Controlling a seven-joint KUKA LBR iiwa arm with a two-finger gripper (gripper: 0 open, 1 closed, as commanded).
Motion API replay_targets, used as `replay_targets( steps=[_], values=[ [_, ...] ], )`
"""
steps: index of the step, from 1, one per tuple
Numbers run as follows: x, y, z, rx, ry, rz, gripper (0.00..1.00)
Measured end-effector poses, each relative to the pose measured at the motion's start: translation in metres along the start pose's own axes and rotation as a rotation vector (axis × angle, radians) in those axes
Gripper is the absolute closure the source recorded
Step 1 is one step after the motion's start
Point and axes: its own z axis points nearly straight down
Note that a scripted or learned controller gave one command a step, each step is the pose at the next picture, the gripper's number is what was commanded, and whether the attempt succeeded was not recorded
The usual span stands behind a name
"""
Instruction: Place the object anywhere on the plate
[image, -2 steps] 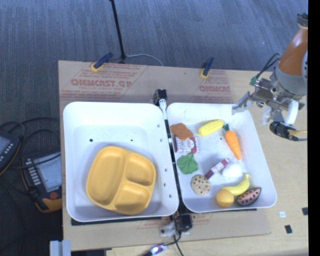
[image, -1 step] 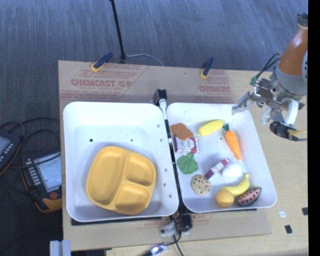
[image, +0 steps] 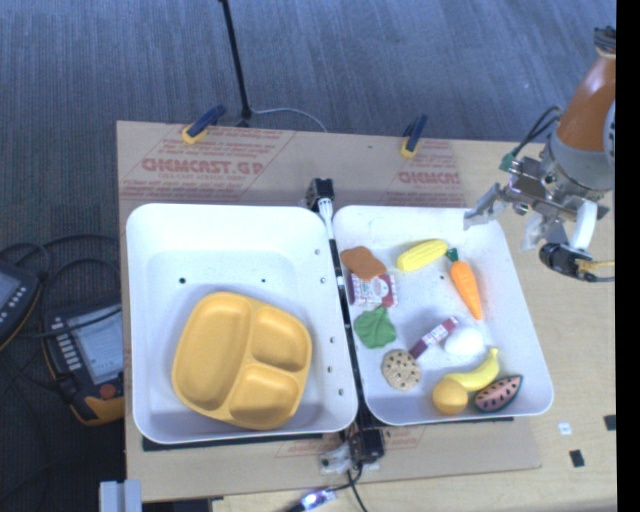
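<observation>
The table (image: 90, 300) carried two white bins side by side. The left bin (image: 160, 240) held the yellow plate (image: 242, 358), which had three compartments and sat toward the near side. The right bin (image: 520, 300) held the toy foods: corn (image: 421, 254), a carrot (image: 466, 285), a banana (image: 478, 372) by the near right corner, a watermelon slice (image: 498, 392) touching it, a cookie (image: 401, 369), a green leaf (image: 375, 327) and a lemon (image: 450, 397). None of them lay on the plate. My arm (image: 585, 115) stood beyond the right bin's far right corner, and my pincer (image: 520, 205) hung just outside that corner; from this angle I could not tell how far apart it stood, and it seemed to hold nothing.
</observation>
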Motion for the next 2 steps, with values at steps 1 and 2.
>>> replay_targets(
  steps=[1,2],
  values=[
    [0.0,0.0,0.0,0.0,0.0,0.0,0.0],
    [0.0,0.0,0.0,0.0,0.0,0.0,0.0]
  ],
)
